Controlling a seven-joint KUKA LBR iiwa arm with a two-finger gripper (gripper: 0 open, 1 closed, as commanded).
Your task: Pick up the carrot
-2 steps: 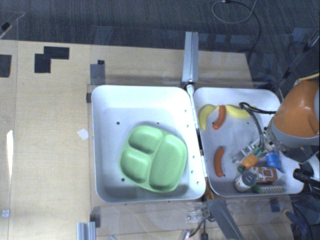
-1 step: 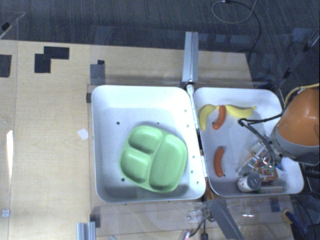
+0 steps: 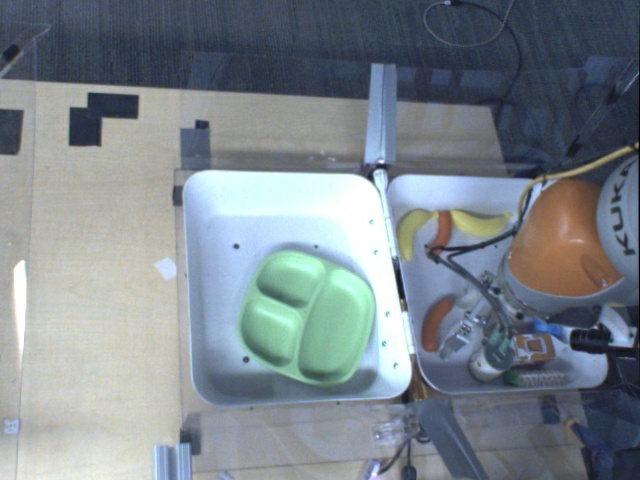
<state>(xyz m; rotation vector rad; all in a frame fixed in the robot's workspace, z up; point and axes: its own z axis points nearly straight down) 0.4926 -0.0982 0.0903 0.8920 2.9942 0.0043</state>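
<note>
The carrot is a short orange piece lying at the left side of the right bin, close to the bin's left wall. My gripper hangs low over the bin just to the right of the carrot, almost touching it. I see nothing held in it. The arm's orange band hides much of the bin's right half.
Two yellow banana-like pieces with a small orange-red item between them lie at the back of the right bin. A small jar and a labelled packet sit at its front. The left bin bears a green divided plate.
</note>
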